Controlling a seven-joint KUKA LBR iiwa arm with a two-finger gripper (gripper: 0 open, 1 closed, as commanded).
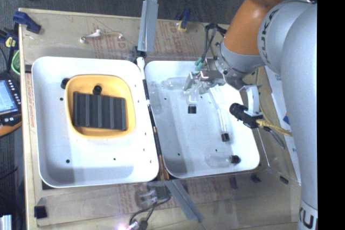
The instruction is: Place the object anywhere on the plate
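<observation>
Wooden bench (81, 24) bearing two white bins side by side. Left bin (48, 159): yellow plate (73, 89) carrying a dark ribbed block (100, 111), with a small black knob (97, 89) at the block's far edge. Right bin (178, 159): my gripper (192, 90) hangs over the far part, above a small dark object (191, 109) (fingers' spread: cannot tell).

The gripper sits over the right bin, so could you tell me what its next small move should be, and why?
Probably a short descent toward the small dark object just below the gripper. The gripper hangs above the right bin, I cannot see anything between its fingers, and the yellow plate in the left bin already carries only a dark ribbed block.
</observation>
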